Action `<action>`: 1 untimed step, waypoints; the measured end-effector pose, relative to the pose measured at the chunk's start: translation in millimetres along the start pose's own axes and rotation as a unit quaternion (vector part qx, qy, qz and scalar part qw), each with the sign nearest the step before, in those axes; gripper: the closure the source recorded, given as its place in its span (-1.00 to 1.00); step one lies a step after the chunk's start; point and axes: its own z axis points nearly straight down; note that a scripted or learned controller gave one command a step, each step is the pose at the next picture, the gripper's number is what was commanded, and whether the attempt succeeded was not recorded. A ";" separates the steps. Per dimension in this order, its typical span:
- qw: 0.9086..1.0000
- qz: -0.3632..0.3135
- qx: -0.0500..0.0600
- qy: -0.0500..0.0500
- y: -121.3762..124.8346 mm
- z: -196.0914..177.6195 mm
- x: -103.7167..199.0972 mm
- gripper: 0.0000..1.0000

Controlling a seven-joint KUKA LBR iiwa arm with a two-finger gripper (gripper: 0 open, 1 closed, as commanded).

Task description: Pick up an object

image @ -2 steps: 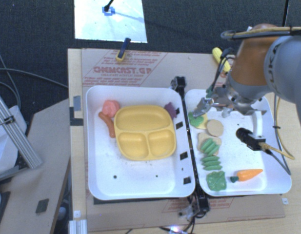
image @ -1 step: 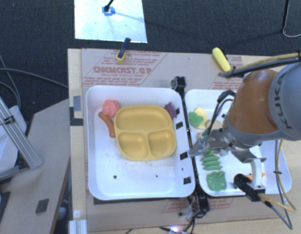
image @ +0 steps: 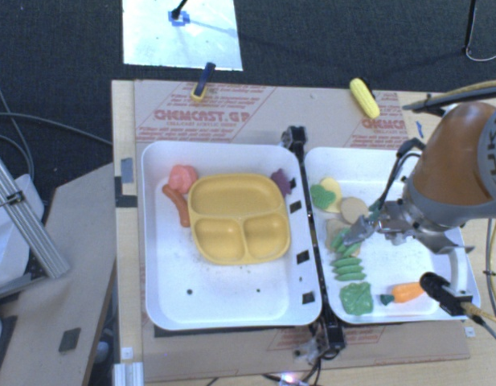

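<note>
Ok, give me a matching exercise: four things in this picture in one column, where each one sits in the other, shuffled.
Things:
1. yellow tray
2. carrot
3. corn cob
4. pea pod

Places:
A. on the bench behind the bins
B. left bin
C. right bin, near front edge, right of the green leaf
D. right bin, below the pincer

Pairs: 1-B, 2-C, 3-A, 4-D

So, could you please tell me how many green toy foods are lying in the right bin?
3: a leaf at the back left, a pea pod mid-left, and a broccoli-like piece at the front. The gripper may hide more.
</note>
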 end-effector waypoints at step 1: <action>1.000 -0.001 0.002 0.001 1.8 104.2 -28.0 -1.00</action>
